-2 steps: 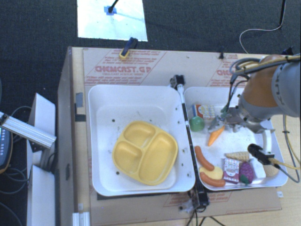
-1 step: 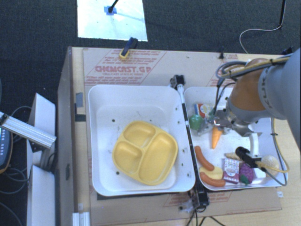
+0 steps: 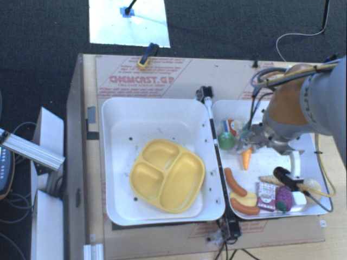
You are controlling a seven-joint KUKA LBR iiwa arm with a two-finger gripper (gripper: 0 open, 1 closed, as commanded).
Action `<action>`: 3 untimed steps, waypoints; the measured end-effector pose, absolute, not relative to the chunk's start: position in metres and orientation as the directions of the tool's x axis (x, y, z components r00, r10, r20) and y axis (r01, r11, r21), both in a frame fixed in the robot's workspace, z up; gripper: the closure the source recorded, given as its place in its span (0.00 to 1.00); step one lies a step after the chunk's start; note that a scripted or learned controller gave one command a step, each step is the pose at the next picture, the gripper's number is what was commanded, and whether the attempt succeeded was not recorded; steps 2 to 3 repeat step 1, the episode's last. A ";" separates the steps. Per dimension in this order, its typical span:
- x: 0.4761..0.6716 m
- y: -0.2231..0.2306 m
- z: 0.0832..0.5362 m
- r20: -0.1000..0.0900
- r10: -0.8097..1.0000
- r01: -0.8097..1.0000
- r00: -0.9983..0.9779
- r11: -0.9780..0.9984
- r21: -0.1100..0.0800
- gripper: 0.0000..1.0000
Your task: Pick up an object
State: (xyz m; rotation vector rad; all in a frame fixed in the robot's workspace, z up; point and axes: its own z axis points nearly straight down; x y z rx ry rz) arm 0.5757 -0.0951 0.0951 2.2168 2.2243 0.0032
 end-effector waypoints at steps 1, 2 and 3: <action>0.558 -0.020 0.185 0.001 1.000 1.000 -0.004 0.004 0.003 1.00; 0.558 -0.020 0.185 0.001 1.000 1.000 -0.004 0.004 0.003 1.00; 0.558 -0.020 0.185 0.001 1.000 1.000 -0.004 0.004 0.003 1.00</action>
